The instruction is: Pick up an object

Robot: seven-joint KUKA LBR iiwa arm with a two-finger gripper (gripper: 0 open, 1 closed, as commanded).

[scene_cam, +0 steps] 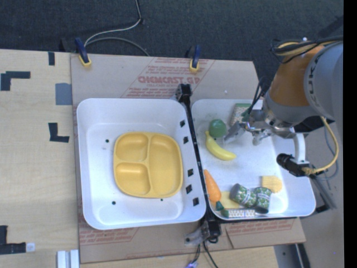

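Note:
The right bin [290,166] holds a yellow banana [218,149], a green round fruit [217,128], an orange carrot [212,186], two green-patterned cans [251,196] and a yellow block [271,183]. A green box [241,111] lies at the bin's far edge, partly behind the arm. My gripper [245,133] hangs over the upper part of the right bin, just right of the green fruit and the banana. Its fingers [233,133] are spread apart with nothing between them.
The left bin [95,121] holds a yellow divided plate [148,164]. A black divider with clips [192,149] runs between the bins. Cardboard [139,74] lies under both, held by blue and yellow clamps at the back. A cable hangs off the arm at the right [312,169].

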